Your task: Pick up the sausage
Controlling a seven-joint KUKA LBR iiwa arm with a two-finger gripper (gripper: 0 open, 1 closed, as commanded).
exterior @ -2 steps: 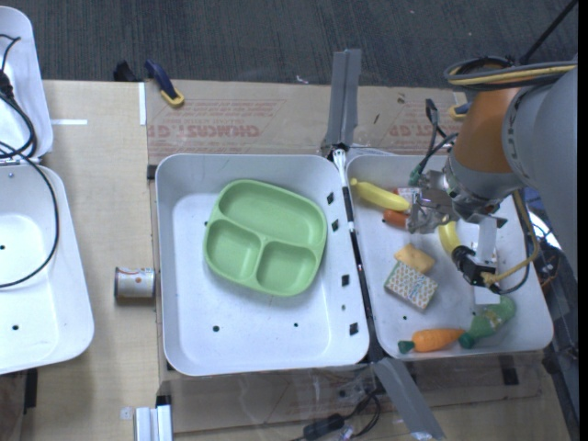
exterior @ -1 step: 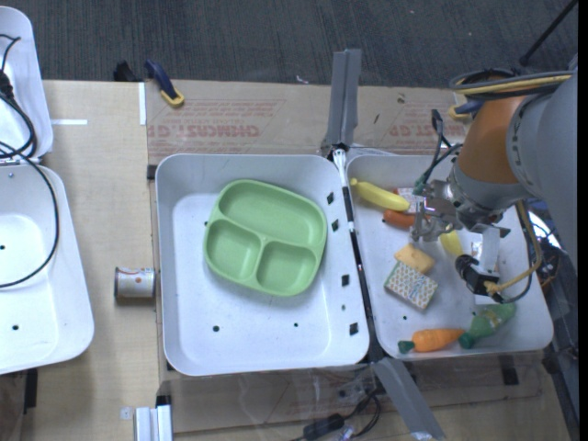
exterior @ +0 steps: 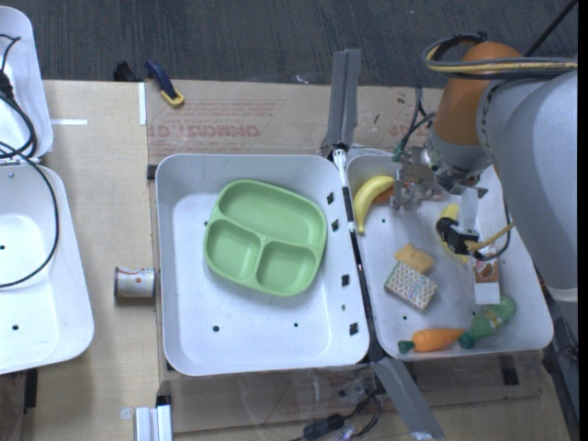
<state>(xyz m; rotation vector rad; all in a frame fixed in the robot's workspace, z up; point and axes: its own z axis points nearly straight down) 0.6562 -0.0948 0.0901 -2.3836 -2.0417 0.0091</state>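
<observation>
End effector (exterior: 411,194) hangs in the right bin (exterior: 384,324) beside the banana (exterior: 370,197).

From my remote station, the gripper (exterior: 411,194) hangs over the far end of the right bin (exterior: 542,324), with the banana (exterior: 370,197) just beside it toward the divider wall (exterior: 354,246). Nearer the camera from the pincer, a cracker block (exterior: 412,286) and bread piece (exterior: 415,259) crowd the floor; beyond them, a carrot (exterior: 432,340) and green bottle (exterior: 487,322) line the near rim. I find open floor around the green plate (exterior: 266,237) in the left bin (exterior: 184,338).
</observation>
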